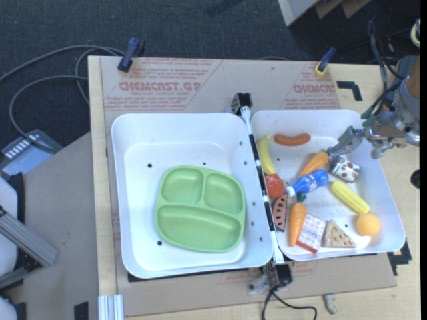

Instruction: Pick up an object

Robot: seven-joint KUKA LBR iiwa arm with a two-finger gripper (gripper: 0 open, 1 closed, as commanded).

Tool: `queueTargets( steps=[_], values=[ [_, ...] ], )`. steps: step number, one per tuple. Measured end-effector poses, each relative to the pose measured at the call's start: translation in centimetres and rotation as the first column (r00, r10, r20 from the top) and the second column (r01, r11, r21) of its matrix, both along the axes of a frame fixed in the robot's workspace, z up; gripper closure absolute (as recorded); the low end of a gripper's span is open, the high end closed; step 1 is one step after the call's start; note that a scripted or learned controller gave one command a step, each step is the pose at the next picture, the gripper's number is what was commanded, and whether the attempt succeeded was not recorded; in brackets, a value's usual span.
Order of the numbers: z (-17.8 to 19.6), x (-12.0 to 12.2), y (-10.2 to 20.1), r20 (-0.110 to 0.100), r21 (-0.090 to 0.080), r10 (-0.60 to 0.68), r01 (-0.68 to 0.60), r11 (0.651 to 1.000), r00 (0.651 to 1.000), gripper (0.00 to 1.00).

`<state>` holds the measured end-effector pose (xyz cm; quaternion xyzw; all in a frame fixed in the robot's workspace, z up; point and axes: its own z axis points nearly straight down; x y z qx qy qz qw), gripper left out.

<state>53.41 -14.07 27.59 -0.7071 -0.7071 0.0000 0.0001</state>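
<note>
My gripper (364, 143) hangs over the back right of the right bin (393, 205), open, with nothing between its fingers. Just below it lies a small red and white can (345, 170). Around the can are an orange carrot (313, 163), a blue bottle (308, 183) and a yellow corn cob (349, 196). A sausage (291, 139) lies at the back of the bin and a banana (265, 155) along its left wall.
Nearer the front of the right bin are a second carrot (297, 220), a watermelon slice (280, 212), a cracker box (311, 233), a pizza slice (337, 235) and an orange (367, 225). The left bin (133, 145) holds a green divided plate (200, 209).
</note>
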Motion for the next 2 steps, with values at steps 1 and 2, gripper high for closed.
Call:
queueTargets(
  steps=[1,2],
  values=[
    [-18.0,0.2,-0.8,0.002,-0.001,0.000,0.000,1.000,1.000,0.00],
    [-19.2,-3.1,1.9,-0.002,0.001,-0.001,0.001,1.000,1.000,0.00]
  ],
)
